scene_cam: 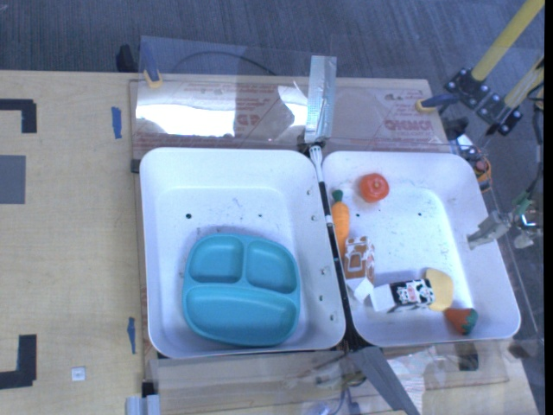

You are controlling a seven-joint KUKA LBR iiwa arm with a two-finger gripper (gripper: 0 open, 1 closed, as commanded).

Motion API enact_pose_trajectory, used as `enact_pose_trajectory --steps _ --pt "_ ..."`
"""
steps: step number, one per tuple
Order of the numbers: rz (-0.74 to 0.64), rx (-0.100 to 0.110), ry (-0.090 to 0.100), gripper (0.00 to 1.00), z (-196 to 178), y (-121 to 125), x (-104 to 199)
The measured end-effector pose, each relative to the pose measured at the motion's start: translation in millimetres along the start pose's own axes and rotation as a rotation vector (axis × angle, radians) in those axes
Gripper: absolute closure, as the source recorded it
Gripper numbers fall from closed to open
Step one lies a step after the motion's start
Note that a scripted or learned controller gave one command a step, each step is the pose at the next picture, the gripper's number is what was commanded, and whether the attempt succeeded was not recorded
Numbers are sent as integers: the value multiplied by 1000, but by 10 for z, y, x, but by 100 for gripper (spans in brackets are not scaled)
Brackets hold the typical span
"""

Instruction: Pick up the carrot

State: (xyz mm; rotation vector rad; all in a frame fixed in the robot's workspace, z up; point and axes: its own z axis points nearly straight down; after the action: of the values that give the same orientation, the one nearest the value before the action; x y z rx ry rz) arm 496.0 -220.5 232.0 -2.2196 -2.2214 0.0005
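Wooden surface [69, 232] carries two bins; carrot [340, 217] lies against the right bin's [497, 275] left wall. Tool's state: cannot tell.

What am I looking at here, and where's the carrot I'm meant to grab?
One fixed camera looks down at a slant on a bench with two white bins. The left bin holds a blue tray. The right bin holds the carrot, lying along its left wall, plus a tomato, a small carton and other toy food. The robot arm comes in from the right; metal parts at that edge may be its jaws, too unclear to judge. Nothing is held.
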Motion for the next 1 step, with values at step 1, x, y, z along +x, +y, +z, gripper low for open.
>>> enact_pose_trajectory --steps 1 --pt "-68 -7 11 0 1347 -99 76"
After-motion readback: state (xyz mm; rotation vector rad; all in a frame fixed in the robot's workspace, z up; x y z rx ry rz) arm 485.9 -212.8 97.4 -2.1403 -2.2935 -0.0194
